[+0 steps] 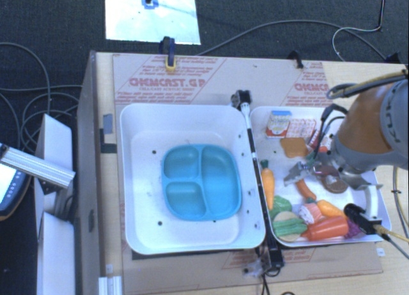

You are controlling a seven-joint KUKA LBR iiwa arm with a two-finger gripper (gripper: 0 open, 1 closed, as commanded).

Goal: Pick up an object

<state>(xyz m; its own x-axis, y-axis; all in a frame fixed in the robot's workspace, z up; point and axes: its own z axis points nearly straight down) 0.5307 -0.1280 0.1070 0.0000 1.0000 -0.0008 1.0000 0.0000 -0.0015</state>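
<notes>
My gripper [299, 173] hangs low over the middle of the right bin [258, 116], with the grey and orange arm coming in from the right. Just below it lies a small orange-red sausage-shaped toy [306, 190]. A carrot [267, 185] lies to its left along the bin's left wall. A brown flat piece [294, 147] lies just beyond the gripper, and a brown round piece [334, 184] sits to its right under the wrist. I see nothing lifted off the bin floor.
The right bin also holds a small red and white box [278, 123] at the back, green toy vegetables [288, 225], a red-orange pepper [326, 228] and an orange piece [330, 208] at the front. The left bin [147, 134] holds a blue divided plate [200, 181].
</notes>
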